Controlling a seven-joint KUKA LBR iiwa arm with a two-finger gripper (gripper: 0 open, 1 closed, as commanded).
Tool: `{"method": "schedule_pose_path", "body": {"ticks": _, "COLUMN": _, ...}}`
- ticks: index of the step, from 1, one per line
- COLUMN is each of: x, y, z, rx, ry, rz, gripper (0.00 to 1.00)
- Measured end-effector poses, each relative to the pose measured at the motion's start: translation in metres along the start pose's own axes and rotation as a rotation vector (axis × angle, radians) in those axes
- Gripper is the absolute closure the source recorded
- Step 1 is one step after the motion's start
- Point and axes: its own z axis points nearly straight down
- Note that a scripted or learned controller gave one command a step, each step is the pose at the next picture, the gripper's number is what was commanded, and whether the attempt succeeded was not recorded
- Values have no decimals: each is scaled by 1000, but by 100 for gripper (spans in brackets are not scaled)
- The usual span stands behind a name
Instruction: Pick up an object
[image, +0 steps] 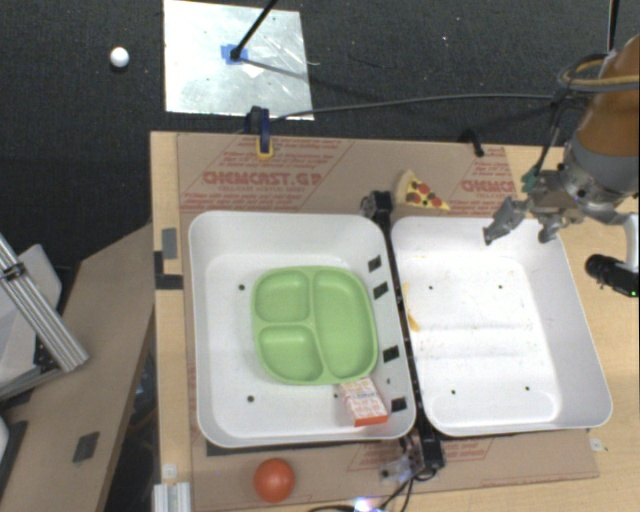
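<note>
A green divided plate lies in the middle of the left bin. A small red and white carton rests at that bin's near right corner, just below the plate. A toy pizza slice sits on the board behind the bins, outside both. A red-orange ball lies on the board in front of the left bin. My gripper hangs open over the far right corner of the right bin, with nothing between its fingers.
A blue clamp holds the board's far edge. Black brackets join the bins along their shared wall. A foil sheet and a small white ball lie on the dark floor behind. Metal rails stand at the left.
</note>
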Motion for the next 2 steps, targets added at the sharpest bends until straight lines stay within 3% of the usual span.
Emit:
{"method": "schedule_pose_path", "body": {"ticks": 1, "x": 0, "y": 2, "z": -7, "rx": -11, "ry": -2, "rz": -2, "gripper": 0}}
{"method": "schedule_pose_path", "body": {"ticks": 2, "x": 7, "y": 8, "z": 52, "rx": -7, "ry": -1, "rz": -5, "gripper": 0}}
